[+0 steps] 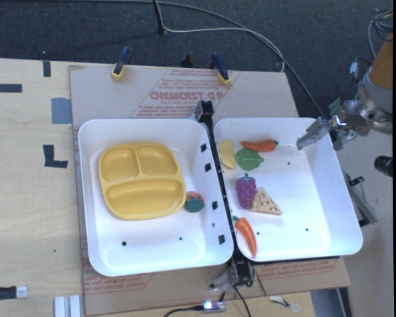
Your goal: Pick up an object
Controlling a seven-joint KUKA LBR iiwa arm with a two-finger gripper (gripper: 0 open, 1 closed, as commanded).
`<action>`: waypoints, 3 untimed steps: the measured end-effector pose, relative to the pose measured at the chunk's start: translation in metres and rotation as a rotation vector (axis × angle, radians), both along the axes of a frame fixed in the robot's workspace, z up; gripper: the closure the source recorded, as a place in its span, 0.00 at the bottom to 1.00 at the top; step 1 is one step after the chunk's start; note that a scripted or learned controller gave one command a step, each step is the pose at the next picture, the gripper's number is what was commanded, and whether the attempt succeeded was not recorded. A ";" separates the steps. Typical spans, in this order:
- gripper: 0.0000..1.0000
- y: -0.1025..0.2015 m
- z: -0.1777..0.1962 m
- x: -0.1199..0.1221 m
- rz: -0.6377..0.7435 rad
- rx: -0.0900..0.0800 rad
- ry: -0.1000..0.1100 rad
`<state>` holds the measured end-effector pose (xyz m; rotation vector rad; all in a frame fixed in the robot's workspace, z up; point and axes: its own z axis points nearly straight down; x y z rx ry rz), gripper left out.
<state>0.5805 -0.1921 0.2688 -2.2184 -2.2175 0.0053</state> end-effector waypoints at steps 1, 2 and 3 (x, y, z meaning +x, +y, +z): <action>0.00 0.000 0.003 0.001 0.001 -0.001 -0.005; 0.00 0.011 -0.049 -0.002 0.001 0.000 -0.001; 0.00 0.013 -0.102 0.007 0.001 0.000 -0.001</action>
